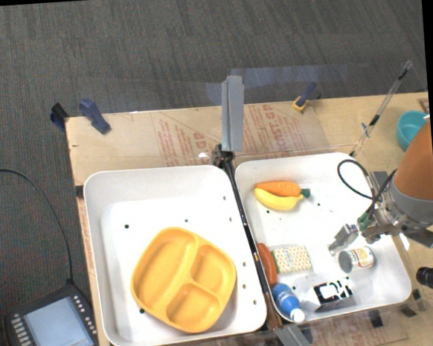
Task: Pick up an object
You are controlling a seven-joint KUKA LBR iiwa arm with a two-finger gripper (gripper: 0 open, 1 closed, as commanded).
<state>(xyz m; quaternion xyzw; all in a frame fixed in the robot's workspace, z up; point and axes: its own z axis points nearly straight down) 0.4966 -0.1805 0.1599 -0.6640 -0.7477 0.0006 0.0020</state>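
Gripper (348, 237) hangs low in the right bin (321, 169), just above a small can (357, 259).
We cannot tell its grip; the can lies on its side near the bin's right wall.

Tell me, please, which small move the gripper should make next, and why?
Probably lower a little toward the small can. The gripper sits just above it in the right bin with nothing visibly between its fingers, and the can lies apart from the other objects.
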